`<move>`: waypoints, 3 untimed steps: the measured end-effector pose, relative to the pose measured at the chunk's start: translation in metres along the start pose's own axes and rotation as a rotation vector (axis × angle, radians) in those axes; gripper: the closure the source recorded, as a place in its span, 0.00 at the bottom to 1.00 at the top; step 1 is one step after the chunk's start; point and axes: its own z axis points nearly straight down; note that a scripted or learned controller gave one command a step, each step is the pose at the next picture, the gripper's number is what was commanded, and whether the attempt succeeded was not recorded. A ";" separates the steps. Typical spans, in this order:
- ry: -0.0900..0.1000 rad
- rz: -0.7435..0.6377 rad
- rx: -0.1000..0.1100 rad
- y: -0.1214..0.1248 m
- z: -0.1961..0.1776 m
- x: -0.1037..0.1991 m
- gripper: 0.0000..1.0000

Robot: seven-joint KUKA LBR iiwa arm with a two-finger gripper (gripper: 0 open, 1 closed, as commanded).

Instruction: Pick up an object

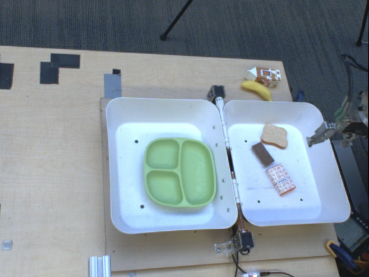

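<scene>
In the right bin [323, 209], bread slice [274, 135], brown bar [262, 153] and patterned packet [280, 179] crowd together; the gripper [320, 135], its spread unreadable, risks catching 2 items.

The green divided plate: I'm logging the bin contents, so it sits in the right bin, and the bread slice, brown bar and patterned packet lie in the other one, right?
Not quite. The camera view shows the green divided plate in the left bin. The bread slice, brown bar and patterned packet lie in the right bin.
</scene>
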 end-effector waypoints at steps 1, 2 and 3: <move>-0.003 0.003 -0.010 -0.007 0.156 0.021 0.00; -0.001 0.001 -0.012 -0.005 0.145 0.023 1.00; 0.000 0.001 -0.012 -0.006 0.145 0.023 0.00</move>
